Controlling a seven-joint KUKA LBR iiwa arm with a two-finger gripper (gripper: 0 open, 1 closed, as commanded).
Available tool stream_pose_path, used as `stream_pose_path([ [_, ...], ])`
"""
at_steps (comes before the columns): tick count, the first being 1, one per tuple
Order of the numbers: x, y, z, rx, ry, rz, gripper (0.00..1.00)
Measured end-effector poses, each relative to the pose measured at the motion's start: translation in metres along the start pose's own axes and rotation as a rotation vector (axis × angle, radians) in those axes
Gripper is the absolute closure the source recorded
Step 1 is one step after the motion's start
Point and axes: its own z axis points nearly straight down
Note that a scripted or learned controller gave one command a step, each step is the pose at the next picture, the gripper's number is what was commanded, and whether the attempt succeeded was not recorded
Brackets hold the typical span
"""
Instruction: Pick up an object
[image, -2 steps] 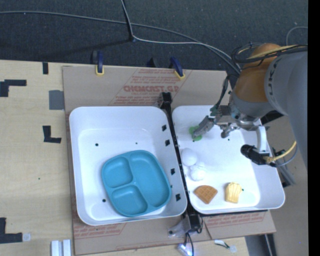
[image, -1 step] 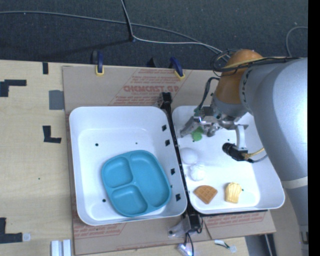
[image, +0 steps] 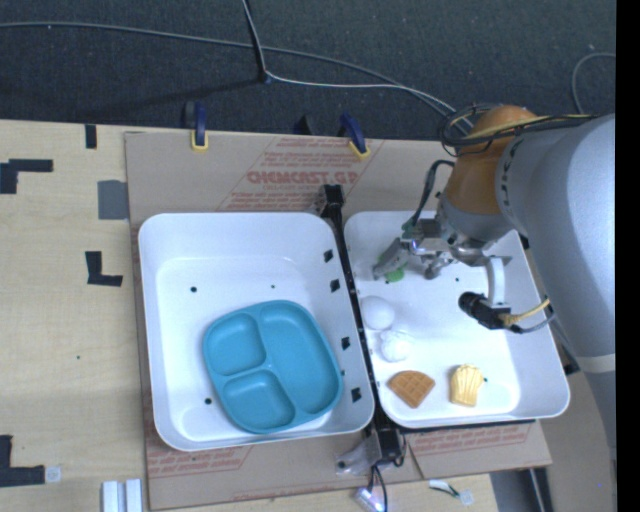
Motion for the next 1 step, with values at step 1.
stream_pose_path([
  [1, 0.0003, 0.0003, -0.0102, 0.000, -0.001, -0.001, 1.00],
])
